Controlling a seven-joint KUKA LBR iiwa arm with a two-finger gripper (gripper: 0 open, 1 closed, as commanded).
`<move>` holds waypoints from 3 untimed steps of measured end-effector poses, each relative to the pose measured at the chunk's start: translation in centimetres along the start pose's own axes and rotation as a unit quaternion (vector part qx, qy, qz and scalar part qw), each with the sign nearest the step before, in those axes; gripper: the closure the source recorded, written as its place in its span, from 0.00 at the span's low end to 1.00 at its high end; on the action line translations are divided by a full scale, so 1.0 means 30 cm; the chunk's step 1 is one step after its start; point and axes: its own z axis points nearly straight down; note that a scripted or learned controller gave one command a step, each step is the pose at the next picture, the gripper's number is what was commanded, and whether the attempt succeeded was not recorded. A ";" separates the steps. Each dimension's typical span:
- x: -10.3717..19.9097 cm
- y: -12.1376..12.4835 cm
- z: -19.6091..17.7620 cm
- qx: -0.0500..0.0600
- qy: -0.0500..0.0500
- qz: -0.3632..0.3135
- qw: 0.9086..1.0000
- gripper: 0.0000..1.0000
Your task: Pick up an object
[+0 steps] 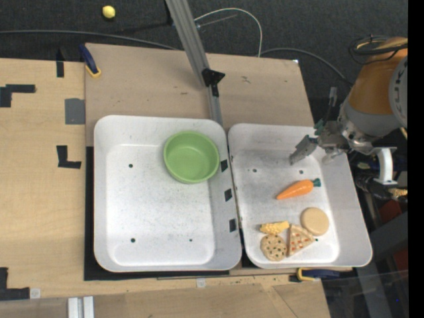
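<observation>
**Approach stage: nothing held, carrot is the nearest candidate**

I find the gripper (299, 155) over the upper part of the right bin (265, 138), fingers slightly parted and empty. The carrot (295, 189) lies just below it, clear of the cracker cluster (283, 238). I would descend square across its narrow body, away from the bin wall.

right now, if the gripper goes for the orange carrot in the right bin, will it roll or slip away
The carrot looks like a smooth, tapered plastic toy, so it is probably stiff and light. Its rounded body may roll or swivel if nudged sideways, and the narrowing tip could slide out of a pinch. Gripping the thicker end seems safer.
</observation>
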 end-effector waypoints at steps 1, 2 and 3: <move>-0.020 -0.015 0.206 0.001 0.000 0.000 1.000 0.00; -0.017 -0.015 0.304 -0.002 -0.001 0.000 1.000 0.00; -0.016 -0.015 0.268 -0.002 0.000 -0.001 1.000 1.00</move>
